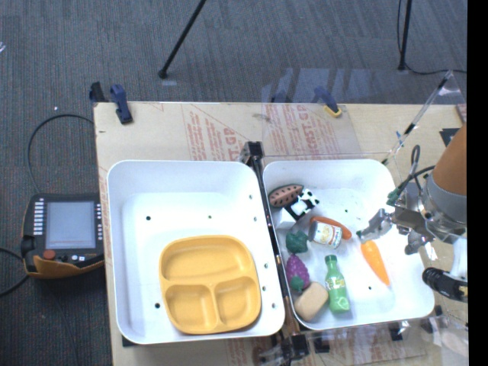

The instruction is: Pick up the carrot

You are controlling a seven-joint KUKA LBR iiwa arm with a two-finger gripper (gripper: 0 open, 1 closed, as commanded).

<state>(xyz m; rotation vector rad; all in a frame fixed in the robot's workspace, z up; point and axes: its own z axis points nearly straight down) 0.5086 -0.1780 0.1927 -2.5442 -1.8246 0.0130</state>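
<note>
Leftmost, a yellow tray lies in the left bin; in the right bin a bottle stands at six o'clock, with the carrot at four o'clock, lying flat, tip toward the near rim; the gripper hovers just above its top end, grasping nothing; its spread I cannot tell.

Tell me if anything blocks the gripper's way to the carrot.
Nothing visible does. The gripper hangs right above the carrot's upper end; the green bottle and the orange-capped bottle lie to its left, apart.
</note>
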